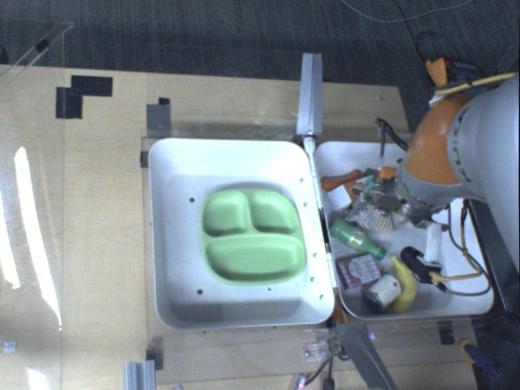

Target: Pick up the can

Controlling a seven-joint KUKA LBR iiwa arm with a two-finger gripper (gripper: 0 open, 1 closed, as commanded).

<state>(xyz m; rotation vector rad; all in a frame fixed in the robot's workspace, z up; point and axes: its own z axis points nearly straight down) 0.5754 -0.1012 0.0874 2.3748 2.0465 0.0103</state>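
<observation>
Over the right shallow white plastic bin (479, 303) hangs the pincer (382, 195); whether it is apart or together I cannot tell. Judged step: approach. Left of it, the other white bin (175, 218) holds a green compartment tray (253, 234). Below it lies the small silver can (379, 292), touching a yellow banana (405, 281); next, descend there.

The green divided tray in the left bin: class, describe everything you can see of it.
The green divided tray is pale green, looks like moulded plastic, and has rounded corners. It has three hollows: two smaller ones side by side at the far side, one long one at the near side. It lies flat, right way up, roughly mid-floor in the left white bin, nearer its right wall. Only the bin floor touches it, and nothing lies in its hollows.
</observation>
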